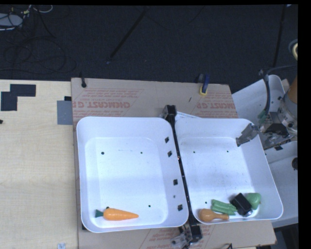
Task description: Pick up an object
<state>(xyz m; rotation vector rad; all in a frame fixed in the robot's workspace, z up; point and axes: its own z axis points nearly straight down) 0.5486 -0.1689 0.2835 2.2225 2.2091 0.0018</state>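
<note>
One gripper [252, 132] hangs over the right bin's [221, 146] upper right rim; whether it is released or clenched cannot be told. Well apart, along that bin's near edge, lie a green vegetable [223, 207], black block [241, 204] and tan gourd [212, 215]. An orange carrot [119, 214] lies in the left bin [121, 131].

Robotics lab or test cell, not a home. Two white bins [124, 127] sit side by side on a cardboard sheet [146, 99] printed with lettering, held at its far edge by a blue clamp [204, 83]. Pale wood surface [34, 160] carries black tape marks [17, 95]. Dark floor behind, with loose cables [29, 14] trailing. Toy food in the bins: plastic carrot [119, 214], green vegetables [224, 206]. Robot arm [284, 119] at right.
</note>
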